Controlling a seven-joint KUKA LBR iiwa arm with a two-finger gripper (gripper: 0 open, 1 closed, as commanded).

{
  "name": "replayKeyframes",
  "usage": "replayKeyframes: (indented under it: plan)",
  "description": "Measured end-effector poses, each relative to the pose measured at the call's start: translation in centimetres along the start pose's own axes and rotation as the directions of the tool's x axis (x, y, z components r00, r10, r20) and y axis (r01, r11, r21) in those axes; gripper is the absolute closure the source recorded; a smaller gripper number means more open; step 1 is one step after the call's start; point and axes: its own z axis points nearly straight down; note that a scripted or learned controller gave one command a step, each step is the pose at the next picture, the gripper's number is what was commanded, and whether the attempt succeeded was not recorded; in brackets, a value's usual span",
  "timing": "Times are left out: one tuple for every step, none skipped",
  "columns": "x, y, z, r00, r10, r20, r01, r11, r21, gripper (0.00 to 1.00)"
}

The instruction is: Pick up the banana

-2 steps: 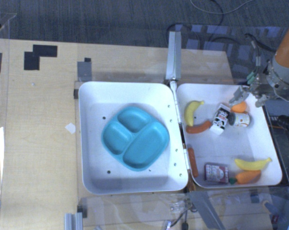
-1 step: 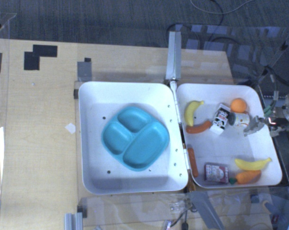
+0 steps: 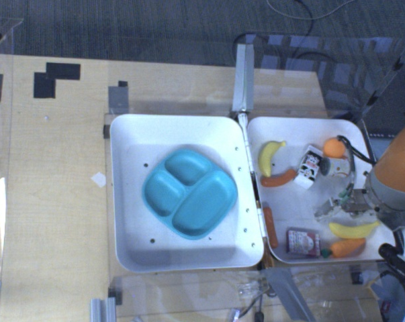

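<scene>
Yellow banana [image 3: 352, 230] lies in the right bin [image 3: 283, 129], just above a carrot [image 3: 347, 247]. Fingers [image 3: 331, 206] spread, empty (hovering just above it): approach step; next, descend and close.

A divided plate [image 3: 190, 193] is sitting mid-left bin [image 3: 121, 247]. Two bananas are lying in the right bin [image 3: 336, 123]: one [image 3: 270, 155] by its left wall, another [image 3: 353, 230] near its front right corner.

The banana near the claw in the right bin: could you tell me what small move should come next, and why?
Probably a short move toward the bin's near edge and down. The claw hangs just above the nearer banana, which lies flat beside a carrot. A second banana lies farther off, near the divider.
</scene>
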Motion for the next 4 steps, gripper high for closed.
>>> replayKeyframes:
  plan:
    - [0.1, 0.3, -1.2, 1.0, -0.003, 0.0, 0.003, 1.0, -0.008, 1.0]
    - [0.1, 0.3, -1.2, 1.0, -0.003, 0.0, 0.003, 1.0, -0.007, 0.0]
    - [1.4, 0.1, -0.1, 0.999, -0.051, 0.003, 0.051, 0.999, -0.003, 0.0]
    - [1.6, 0.4, -1.3, 0.999, -0.054, 0.001, 0.054, 0.998, -0.009, 1.0]
